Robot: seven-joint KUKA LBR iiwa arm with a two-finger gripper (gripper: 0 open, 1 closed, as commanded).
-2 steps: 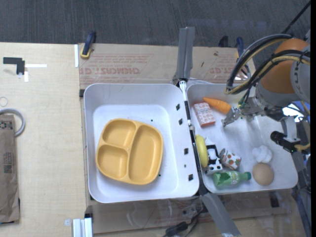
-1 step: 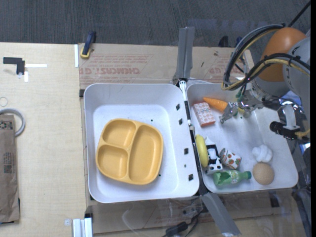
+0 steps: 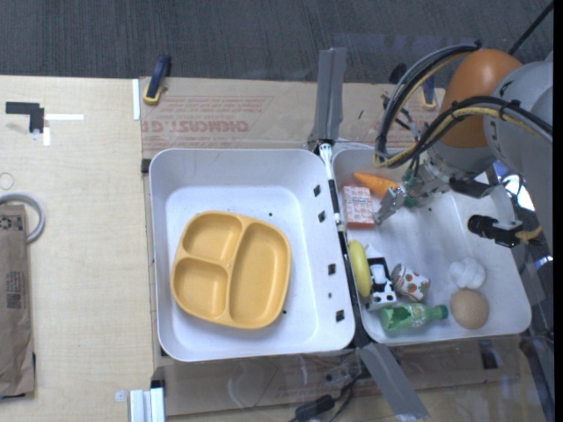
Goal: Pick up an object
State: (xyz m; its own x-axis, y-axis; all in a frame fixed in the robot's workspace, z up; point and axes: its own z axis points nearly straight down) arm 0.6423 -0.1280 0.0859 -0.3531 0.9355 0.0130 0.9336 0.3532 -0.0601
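The right bin holds several small things. An orange carrot and a pink-and-white box lie at its far left. A yellow banana lies along the left wall, with a black-and-white toy cow and a small patterned can beside it. At the front lie a green bottle and a tan egg, with a white lump behind the egg. My gripper hangs low over the bin, just right of the box and below the carrot, tilted down to the left.
The left bin holds a yellow divided plate. The arm and its cables cover the right bin's far right corner. A brown paper bag lies at the bench's left edge, and a blue clamp sits behind the bins.
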